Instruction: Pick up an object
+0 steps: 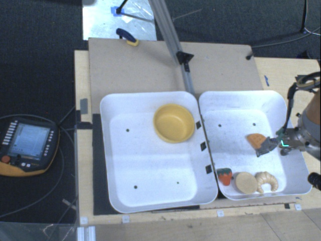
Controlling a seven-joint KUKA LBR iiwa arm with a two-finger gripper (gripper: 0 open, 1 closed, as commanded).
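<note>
My gripper (266, 147) reaches in from the right, low over the right bin (235, 104). It sits right beside an orange wedge-shaped piece (255, 139), touching or nearly touching its lower right edge. Along the front of that bin lie a small red and green item (224, 175), a round beige disc (246, 183) and a pale croissant (267, 180). A yellow bowl (173, 123) stands upright in the back of the left bin (125, 185).
A grey pole (170, 31) slants across the cardboard sheet behind the bins. A teach pendant (26, 145) lies on the floor at the left. The arm's body (308, 124) hangs over the right bin's right rim.
</note>
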